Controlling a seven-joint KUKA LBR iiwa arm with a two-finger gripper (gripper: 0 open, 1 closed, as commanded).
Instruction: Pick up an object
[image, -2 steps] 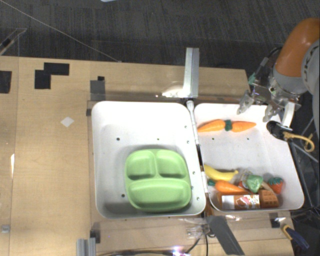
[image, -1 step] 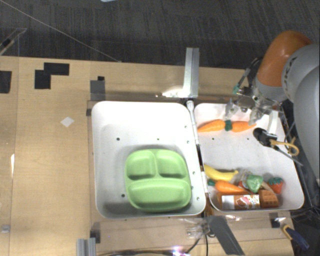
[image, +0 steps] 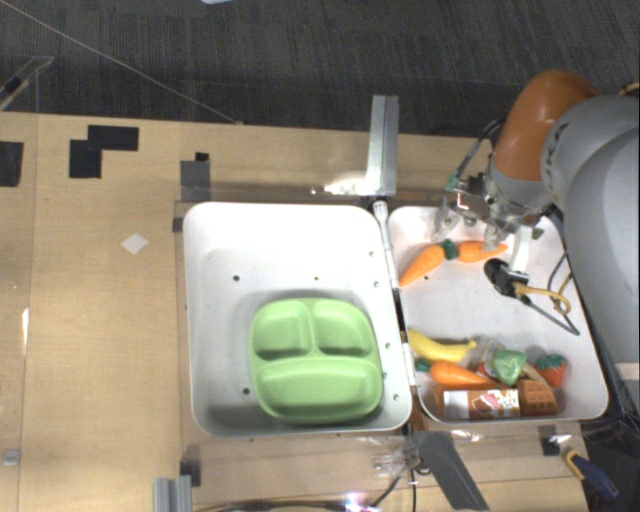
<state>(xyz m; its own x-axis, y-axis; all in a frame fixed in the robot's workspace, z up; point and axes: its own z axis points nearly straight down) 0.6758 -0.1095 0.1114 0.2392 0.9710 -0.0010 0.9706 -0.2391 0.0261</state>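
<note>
I reach in from the right, and my gripper (image: 479, 226) hangs over the far end of the right bin (image: 596, 398), close to its back wall. From this slant I cannot tell whether my jaws are spread or pressed together, and I see nothing clearly pinched between them. Just below me lies a carrot (image: 421, 262), tilted, with its tip pointing toward the wall shared with the left bin (image: 205, 300). A short orange piece (image: 481, 251) with a green end sits just beside it, right under my gripper, though I cannot tell if I touch it. The other things crowd the near end of the right bin, well apart from me: a banana (image: 441, 347), a second carrot (image: 463, 376) touching it, a green lump (image: 508, 366), a small red-orange item (image: 552, 370) and a brown packet (image: 499, 403) along the near wall. In the left bin rests a green divided plate (image: 316, 359), near its front.
</note>
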